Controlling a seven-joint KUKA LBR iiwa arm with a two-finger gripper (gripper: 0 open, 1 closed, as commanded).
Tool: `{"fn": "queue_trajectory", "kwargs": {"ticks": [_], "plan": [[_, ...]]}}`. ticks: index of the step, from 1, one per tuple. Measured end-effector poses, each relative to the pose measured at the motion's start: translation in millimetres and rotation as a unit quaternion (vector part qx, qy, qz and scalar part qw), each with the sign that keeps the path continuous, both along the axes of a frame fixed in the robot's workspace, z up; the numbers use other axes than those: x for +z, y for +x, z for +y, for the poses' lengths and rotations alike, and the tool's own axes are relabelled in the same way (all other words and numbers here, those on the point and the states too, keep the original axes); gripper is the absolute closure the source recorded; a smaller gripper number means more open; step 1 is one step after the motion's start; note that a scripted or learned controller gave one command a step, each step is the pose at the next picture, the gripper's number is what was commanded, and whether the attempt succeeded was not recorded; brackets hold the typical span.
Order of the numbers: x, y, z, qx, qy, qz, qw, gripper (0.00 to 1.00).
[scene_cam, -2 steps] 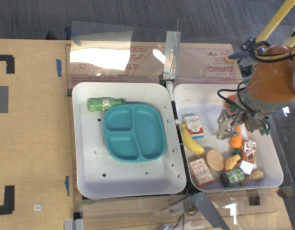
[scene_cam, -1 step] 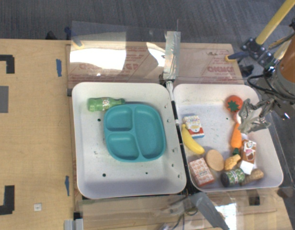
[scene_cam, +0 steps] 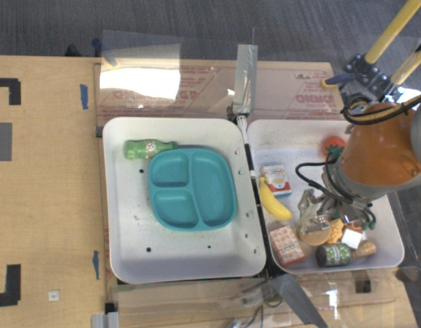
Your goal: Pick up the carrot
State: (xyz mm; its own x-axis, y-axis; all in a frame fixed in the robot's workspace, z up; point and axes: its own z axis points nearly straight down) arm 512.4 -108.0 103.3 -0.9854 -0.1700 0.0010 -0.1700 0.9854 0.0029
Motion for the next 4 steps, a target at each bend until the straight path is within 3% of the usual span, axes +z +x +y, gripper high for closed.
{"fn": "queue_trajectory", "kwargs": {"ticks": [1, 2, 3, 4], "plan": [[89, 9, -41, 0.082, -0.003, -0.007, 0.9966, 1.0], [54, 7, -111, -0.006, -0.0018, -0.003, 1.0, 1.0], [178, 7, -97, 0.016, -0.0041, -0.01, 0.9998, 1.0], [159, 22, -115, 0.216, -0.002, -0.005, 0.9764, 1.0]]}}
